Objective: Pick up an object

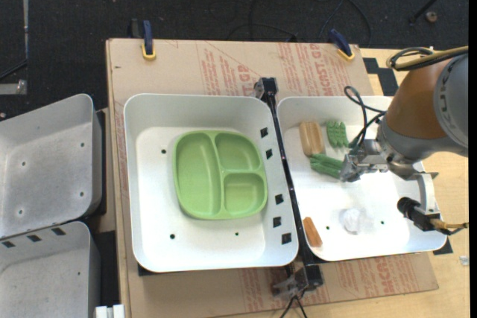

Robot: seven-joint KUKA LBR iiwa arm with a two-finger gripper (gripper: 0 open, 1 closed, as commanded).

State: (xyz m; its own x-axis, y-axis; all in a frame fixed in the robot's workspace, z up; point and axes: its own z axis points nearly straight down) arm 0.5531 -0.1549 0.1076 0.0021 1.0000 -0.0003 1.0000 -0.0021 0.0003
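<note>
Reaching in from the right, the grey and orange arm (428, 112) hangs low over the right bin (417, 240). Its hand (350, 169) sits down by a long green thing (325, 164) that lies flat on the bin floor. The tip of the hand looks like it touches that green thing, or is just beside it. I cannot tell how far the hand is open, because it is small and dark from up here, and I cannot tell if it has hold of anything.

The job is to pick up a thing, and I think the long green thing is the one it is going for, since the hand is right at its end. It lies in the top half of the right bin. Just above it is a bumpy green thing (337, 133), and next to that a tan thing like a little bread roll (311, 137). These three lie close together, so the hand could bump the wrong one.

Lower down in the same bin there is a clear crumpled thing (351, 219), well apart from the hand. A small orange thing like a sausage (312, 232) lies by the wall between the bins.

The left bin (149, 234) has a green plate (221, 174) with three parts in it. It lies flat in the middle, far from the hand.

Both bins sit side by side on a brown worktop (194, 63), so the arm can reach each one
</note>
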